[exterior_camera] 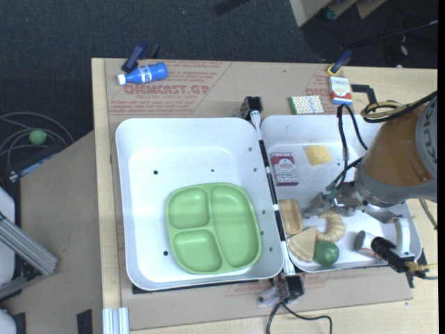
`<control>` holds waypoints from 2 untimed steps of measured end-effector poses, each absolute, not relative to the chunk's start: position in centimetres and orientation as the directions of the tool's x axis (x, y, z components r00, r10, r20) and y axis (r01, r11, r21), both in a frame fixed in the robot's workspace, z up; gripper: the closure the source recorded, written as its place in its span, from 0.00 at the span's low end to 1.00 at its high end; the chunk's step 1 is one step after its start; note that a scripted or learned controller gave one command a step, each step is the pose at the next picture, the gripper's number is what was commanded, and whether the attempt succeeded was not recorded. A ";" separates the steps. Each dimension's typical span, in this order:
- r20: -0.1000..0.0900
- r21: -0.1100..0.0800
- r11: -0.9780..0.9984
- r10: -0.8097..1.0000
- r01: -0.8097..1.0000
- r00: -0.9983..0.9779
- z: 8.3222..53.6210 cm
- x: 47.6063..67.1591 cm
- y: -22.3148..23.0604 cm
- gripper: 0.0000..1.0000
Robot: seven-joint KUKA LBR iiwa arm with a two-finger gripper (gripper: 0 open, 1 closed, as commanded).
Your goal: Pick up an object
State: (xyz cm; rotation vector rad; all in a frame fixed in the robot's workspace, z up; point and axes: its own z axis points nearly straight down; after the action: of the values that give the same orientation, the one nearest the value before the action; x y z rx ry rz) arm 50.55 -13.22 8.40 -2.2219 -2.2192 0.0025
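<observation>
The arm (400,155) hangs low over the right bin (295,127), so this looks like the reach-down stage, no grab yet. How the gripper (332,202) is set can't be told from up here. In the left bin (132,186) lies a green divided plate (212,227). Likeliest target: the curved tan pastry (334,225), just beneath the gripper, long axis running up-down, bowed rightward, touching a green ball (325,253). Next comes a straddle across its narrow width.
</observation>
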 end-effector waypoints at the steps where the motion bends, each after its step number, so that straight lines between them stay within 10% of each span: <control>1: 0.000 0.001 0.000 1.000 1.000 0.000 8.5 59.2 -14.8 0.00; 2: -0.013 0.007 -0.007 1.000 1.000 0.007 8.6 47.9 -10.9 0.00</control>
State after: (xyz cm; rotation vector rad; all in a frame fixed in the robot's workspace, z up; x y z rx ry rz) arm 47.92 -10.91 8.63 -2.2395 -2.2232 0.0067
